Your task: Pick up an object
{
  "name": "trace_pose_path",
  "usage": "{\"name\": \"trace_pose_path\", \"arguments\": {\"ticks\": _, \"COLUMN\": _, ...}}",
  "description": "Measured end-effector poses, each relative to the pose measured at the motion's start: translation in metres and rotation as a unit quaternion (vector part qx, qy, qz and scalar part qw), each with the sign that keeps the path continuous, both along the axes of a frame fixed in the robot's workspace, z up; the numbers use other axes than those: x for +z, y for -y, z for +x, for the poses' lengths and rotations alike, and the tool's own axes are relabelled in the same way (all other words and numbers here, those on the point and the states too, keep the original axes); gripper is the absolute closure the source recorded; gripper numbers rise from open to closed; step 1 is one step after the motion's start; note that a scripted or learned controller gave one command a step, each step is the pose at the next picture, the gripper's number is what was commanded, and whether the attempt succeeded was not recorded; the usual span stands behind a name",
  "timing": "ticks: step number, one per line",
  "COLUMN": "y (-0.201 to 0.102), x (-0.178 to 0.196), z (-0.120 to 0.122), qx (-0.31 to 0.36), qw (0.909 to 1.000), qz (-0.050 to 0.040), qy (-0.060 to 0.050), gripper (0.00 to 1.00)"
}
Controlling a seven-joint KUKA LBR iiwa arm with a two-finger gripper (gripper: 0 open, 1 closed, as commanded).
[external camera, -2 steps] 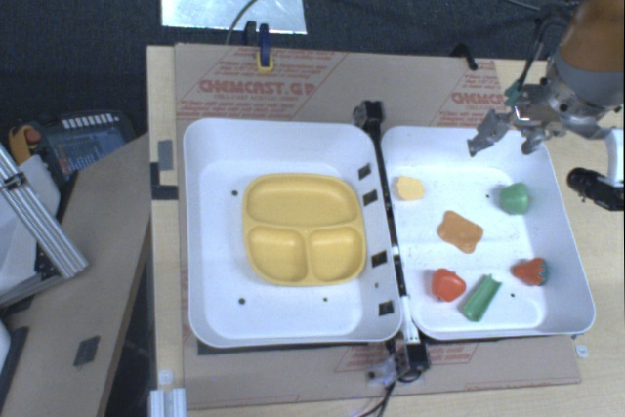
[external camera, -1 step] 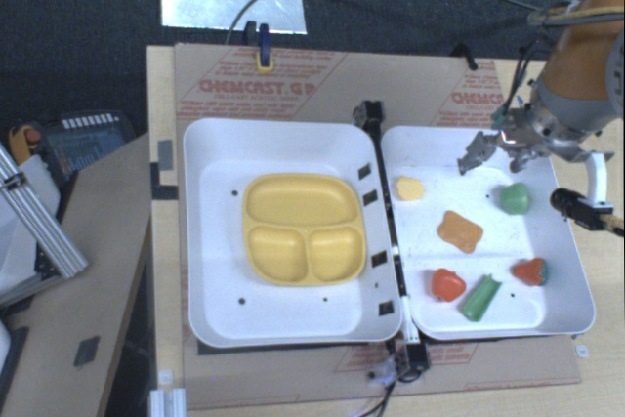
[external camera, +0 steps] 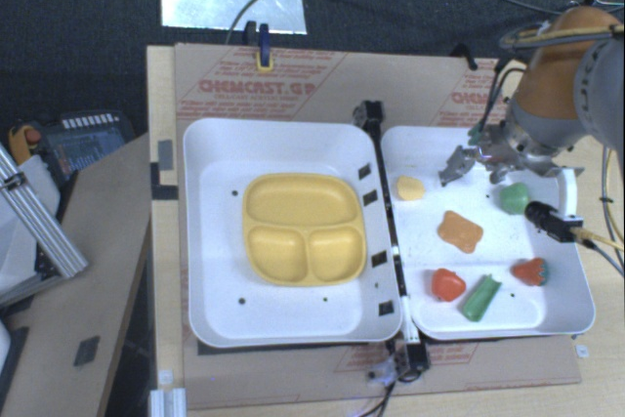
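The right bin point(external camera: 557, 312) holds several small toy foods. A pale yellow round piece point(external camera: 410, 188) lies at its left. An orange lumpy piece point(external camera: 460, 230) sits in the middle and a green ball point(external camera: 515, 199) to its right. Along the front are a red-orange tomato point(external camera: 447, 284), a green stick-shaped piece point(external camera: 480, 297) and a red piece point(external camera: 528, 271). My gripper point(external camera: 477, 171) hangs over the back of this bin, between the yellow piece and the green ball. Its fingers are spread apart and hold nothing.
The left bin point(external camera: 210, 210) holds a yellow divided plate point(external camera: 303, 228). A black divider strip point(external camera: 386, 210) with clips runs between the bins. A black plug on a cable point(external camera: 550, 221) hangs over the right bin's right side. My arm point(external camera: 562, 83) covers the back right corner.
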State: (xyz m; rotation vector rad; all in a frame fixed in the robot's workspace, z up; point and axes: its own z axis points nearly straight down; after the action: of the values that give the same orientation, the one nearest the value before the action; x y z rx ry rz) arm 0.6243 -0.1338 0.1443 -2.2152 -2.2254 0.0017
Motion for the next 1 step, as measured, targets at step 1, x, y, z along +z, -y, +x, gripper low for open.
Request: {"name": "trace_pose_path", "arguments": {"ticks": 1, "y": -0.0015, "x": -0.0612, "z": -0.0044, "qx": -0.001, "qw": 1.0, "qz": -0.0001, "qy": 0.0, "gripper": 0.0}}
